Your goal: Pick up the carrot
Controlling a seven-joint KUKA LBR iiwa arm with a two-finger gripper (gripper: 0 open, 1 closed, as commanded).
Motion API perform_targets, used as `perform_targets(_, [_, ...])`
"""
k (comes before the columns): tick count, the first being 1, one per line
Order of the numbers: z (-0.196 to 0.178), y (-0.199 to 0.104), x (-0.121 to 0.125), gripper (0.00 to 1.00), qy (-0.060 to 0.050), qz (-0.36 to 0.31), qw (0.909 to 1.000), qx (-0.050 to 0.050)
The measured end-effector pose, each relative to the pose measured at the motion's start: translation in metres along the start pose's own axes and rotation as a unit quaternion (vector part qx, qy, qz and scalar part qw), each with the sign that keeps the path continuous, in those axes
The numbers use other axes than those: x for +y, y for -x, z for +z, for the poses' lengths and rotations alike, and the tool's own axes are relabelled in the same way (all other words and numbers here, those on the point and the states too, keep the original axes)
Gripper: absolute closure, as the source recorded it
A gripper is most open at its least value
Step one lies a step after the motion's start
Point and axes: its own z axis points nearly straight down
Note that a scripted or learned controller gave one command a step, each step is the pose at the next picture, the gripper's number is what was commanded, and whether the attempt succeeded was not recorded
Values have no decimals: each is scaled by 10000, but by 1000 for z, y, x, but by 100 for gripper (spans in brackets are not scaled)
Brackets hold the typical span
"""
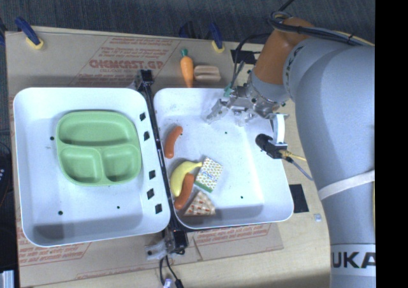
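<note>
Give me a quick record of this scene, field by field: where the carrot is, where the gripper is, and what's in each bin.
carrot: on the cardboard behind the right bin, outside it, beside a tan block
gripper: over the right bin's back part, nothing between its fingers
left bin: green divided plate
right bin: hot dog, banana, patterned blocks

Counted: two white bins [38, 216], one green divided plate [99, 148], one carrot [186, 69], two hot dogs [172, 141], one banana [181, 176], one waffle slice [200, 205], one patterned block [209, 174].
</note>
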Motion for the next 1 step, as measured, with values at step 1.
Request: perform_targets(1, [-60,0,0,0,38,600,9982,-13])
